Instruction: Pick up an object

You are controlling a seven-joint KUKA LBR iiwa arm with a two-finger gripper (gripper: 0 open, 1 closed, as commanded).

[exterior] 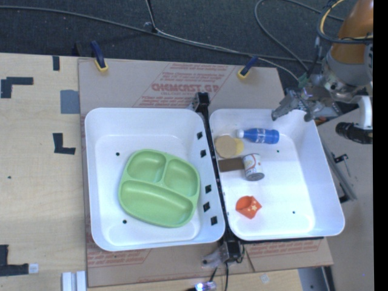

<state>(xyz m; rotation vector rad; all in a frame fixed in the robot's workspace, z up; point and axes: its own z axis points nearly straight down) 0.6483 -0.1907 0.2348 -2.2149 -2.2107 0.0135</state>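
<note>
Cardboard covers the counter under both bins; released jaws hover at the right bin's (324,180) far corner. Blue bottle (259,136): light, slippery, grasp mid-body.

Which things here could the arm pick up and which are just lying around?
Could be picked:
blue plastic bottle
small metal can
orange crumpled object
round tan disc
green divided plate

Lying about:
blue and yellow clamps
black cables
cardboard sheet
</note>
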